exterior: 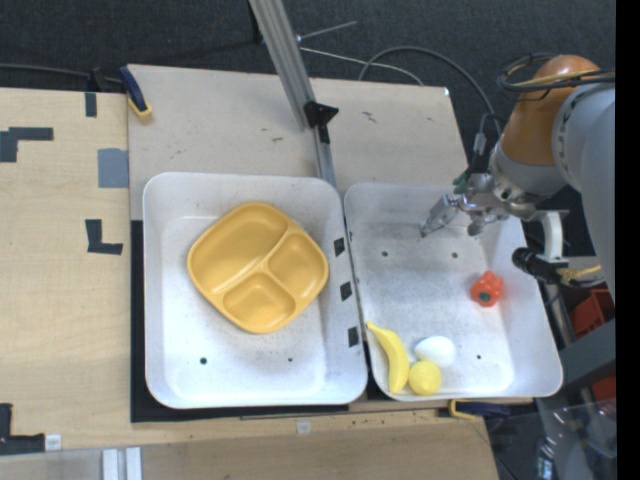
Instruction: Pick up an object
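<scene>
My gripper (452,220) hangs over the back part of the right bin (400,228), fingers spread open with nothing between them. A small orange-red object (487,289) lies near the bin's right wall, below and to the right of the gripper. Along the front edge of the same bin lie a yellow banana (390,355), a white egg-shaped object (435,349) and a yellow lemon-like object (425,377). A yellow divided plate (258,266) rests in the left bin (170,348).
A slanted metal pole (290,68) rises from the back of the bench to the seam between the bins. Cables loop behind the right bin. Wooden bench surface extends to the left.
</scene>
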### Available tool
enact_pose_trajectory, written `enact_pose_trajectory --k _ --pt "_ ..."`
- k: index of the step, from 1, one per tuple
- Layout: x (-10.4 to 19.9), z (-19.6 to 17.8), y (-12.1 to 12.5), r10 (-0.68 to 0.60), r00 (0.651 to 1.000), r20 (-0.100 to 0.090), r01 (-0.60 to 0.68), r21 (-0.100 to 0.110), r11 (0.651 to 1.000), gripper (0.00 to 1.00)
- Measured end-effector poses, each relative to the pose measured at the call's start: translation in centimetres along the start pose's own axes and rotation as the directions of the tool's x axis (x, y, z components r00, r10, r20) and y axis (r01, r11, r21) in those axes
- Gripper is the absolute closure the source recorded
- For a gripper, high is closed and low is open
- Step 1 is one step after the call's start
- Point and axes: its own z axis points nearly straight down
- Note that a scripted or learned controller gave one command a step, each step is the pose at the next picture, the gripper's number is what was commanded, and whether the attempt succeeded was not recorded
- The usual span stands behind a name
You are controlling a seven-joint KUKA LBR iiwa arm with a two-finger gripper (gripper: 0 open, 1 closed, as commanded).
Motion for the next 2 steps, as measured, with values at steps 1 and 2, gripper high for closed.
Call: enact_pose_trajectory --k 1,2 --pt "0.1 3.9 0.0 0.000 1.000 0.001 0.000 -0.004 1.000 0.00" --pt "0.1 2.7 0.0 -0.002 1.000 0.001 0.002 -0.004 1.000 1.00"
